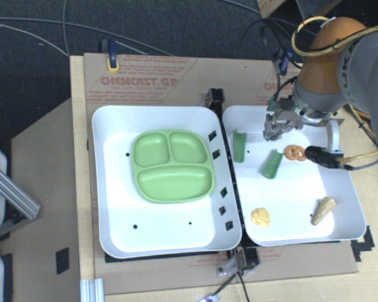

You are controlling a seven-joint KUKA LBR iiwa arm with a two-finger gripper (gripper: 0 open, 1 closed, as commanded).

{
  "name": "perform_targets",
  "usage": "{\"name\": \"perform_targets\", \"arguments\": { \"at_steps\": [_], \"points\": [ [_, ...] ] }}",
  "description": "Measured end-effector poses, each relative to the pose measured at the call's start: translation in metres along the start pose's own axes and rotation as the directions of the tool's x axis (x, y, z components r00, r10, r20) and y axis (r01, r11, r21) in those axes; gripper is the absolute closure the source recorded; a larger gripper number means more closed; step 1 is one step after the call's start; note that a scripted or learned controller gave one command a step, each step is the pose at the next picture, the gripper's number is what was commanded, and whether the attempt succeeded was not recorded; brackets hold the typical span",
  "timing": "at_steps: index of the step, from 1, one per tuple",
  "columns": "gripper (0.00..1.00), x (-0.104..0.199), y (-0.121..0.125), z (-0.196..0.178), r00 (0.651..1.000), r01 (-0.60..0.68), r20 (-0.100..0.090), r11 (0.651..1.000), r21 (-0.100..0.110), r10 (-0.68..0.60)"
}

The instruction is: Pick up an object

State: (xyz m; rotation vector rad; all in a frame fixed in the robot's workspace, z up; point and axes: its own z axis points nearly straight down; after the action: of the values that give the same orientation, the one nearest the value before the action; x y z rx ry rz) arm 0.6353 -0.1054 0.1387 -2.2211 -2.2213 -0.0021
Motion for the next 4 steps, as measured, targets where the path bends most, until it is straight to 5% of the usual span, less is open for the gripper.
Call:
{"name": "perform_targets", "arguments": {
  "at_steps": [2, 3, 4],
  "points": [
    [1.00, 0.002, 0.002, -0.108, 1.000, 0.001, 0.002, 1.000, -0.006, -0.001],
    [1.00, 0.002, 0.002, -0.107, 1.000, 0.001, 0.002, 1.000, -0.002, -0.001],
    [1.00, 0.065, -0.005, -0.108, 1.000, 0.005, -0.001, 1.000, 0.003, -0.005]
  ]
}}
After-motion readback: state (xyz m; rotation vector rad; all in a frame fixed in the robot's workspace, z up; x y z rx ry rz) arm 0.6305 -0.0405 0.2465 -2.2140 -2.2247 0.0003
